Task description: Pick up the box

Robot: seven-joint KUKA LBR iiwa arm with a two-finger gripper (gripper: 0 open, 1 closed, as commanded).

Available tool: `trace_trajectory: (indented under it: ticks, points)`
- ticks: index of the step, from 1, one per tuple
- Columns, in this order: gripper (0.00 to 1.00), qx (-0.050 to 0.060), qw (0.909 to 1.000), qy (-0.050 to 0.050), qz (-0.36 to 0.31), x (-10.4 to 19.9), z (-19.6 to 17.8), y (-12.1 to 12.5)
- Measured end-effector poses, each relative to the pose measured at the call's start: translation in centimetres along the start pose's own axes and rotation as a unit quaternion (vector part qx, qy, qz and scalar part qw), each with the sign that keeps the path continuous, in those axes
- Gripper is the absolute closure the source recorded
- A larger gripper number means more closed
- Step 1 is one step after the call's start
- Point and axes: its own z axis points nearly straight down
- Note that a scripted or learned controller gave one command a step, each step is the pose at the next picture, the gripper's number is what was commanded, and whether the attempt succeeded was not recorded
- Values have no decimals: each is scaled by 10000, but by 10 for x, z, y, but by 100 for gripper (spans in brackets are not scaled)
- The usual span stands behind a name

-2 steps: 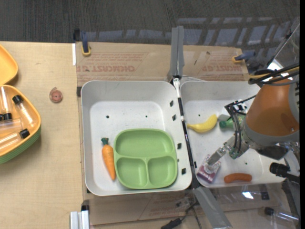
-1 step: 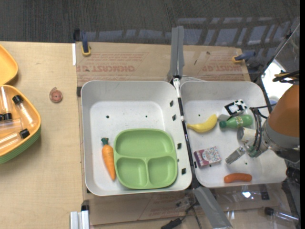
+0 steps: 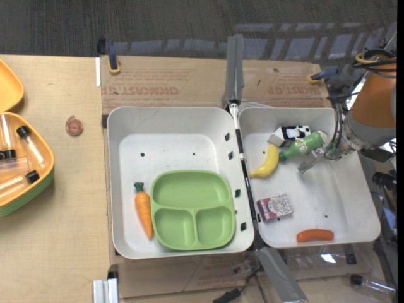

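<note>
The box is small and maroon with a pale label. It lies flat on the floor of the right bin, near that bin's left wall. My gripper hangs over the upper middle of the right bin, right beside a green bottle and well beyond the box, up and to its right. Nothing touches the box.
A banana and a black-and-white item lie near the bottle. An orange sausage rests by the right bin's front edge. The left bin holds a green divided plate and a toy carrot.
</note>
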Motion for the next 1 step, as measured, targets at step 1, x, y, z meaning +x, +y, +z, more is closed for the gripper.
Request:
trace_trajectory:
  ticks: [1]
  points:
    - [0,-11,9962,28,874,-19,0,6]
